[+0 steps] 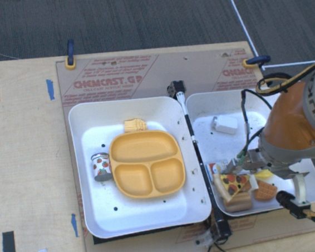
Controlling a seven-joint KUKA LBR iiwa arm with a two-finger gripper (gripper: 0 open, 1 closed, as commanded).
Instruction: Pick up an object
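Note:
My gripper (243, 162) hangs low over the right bin (200, 109), just above a heap of toy food at the bin's front. In that heap lie a pizza slice (235, 182), a brown bread block (239, 202) and an orange pastry (266, 191). A small white block (224, 125) lies apart at the back of the same bin. The arm's orange band (291, 120) and grey wrist hide the bin's right side. Nothing shows between the gripper's tips.
The left bin (94, 213) holds a yellow divided plate (147, 163), a small strawberry-print can (101, 166) at the plate's left, and a yellow waffle-like piece (135, 124) behind it. A black bracket (176, 88) sits between the bins. Cables trail at the bench's right.

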